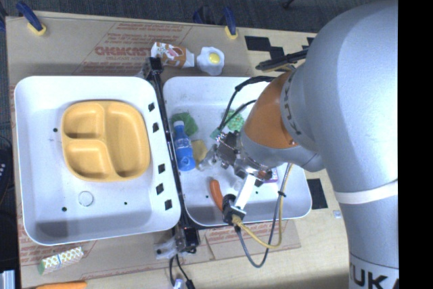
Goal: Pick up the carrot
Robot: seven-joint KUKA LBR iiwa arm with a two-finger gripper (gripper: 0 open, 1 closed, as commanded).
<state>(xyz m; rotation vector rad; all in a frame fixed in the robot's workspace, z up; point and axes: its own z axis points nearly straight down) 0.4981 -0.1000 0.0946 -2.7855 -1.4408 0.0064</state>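
While the claw (220,148) hovers, the carrot (215,193) lies nearby.

Plate (105,139) in left bin (30,166); bottle (182,145), carrot (215,192) in right bin (203,88).

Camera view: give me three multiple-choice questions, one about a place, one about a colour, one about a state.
1. Where is the carrot? A. left bin B. right bin C. on the bench
2. What colour is the plate? A. yellow B. red C. blue
3. How is the carrot? A. lying on the bin floor B. lifted clear of the bin C. standing on the plate
Answers: 1 B, it lies inside the right bin's walls; 2 A, it is yellow all over; 3 A, it rests flat on the white floor.
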